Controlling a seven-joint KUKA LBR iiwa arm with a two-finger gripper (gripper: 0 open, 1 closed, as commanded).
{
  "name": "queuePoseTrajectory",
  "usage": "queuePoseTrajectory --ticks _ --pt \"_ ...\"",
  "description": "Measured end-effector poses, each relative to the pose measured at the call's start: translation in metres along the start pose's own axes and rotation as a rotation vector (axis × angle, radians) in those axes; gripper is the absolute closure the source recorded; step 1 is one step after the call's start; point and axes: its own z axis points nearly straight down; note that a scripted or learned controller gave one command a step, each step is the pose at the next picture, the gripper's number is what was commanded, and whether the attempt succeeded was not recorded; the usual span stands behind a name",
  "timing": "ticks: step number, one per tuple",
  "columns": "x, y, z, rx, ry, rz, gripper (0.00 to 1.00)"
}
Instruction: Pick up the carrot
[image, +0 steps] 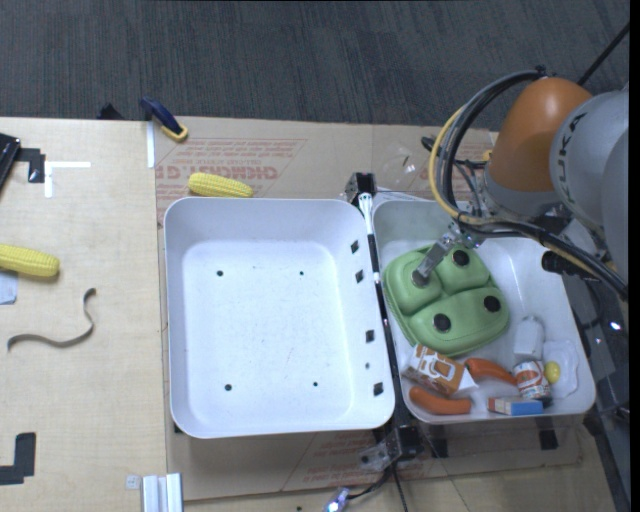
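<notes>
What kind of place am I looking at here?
Probably a robot test bench in a lab: a grey arm reaches over two white bins, and the right bin holds toy food such as a carrot.

carrot (490, 368) hemmed in (green tray (447, 301), box (436, 368))

The grey arm reaches in from the right, its orange band high near the top right, with black and yellow cables looping around the wrist. The gripper (432, 266) hangs low at the arm's left end, angled down and to the left.
</notes>
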Motion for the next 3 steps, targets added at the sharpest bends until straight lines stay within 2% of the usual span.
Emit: queuePoseTrajectory --ticks 1,2,3 --pt "-0.048 -0.038 -0.025 0.009 0.019 -0.122 0.0" --pt "0.004 0.005 0.0 0.001 0.0 0.01 0.0" --pt "-0.079 -0.067 -0.006 0.011 0.016 0.077 0.0"
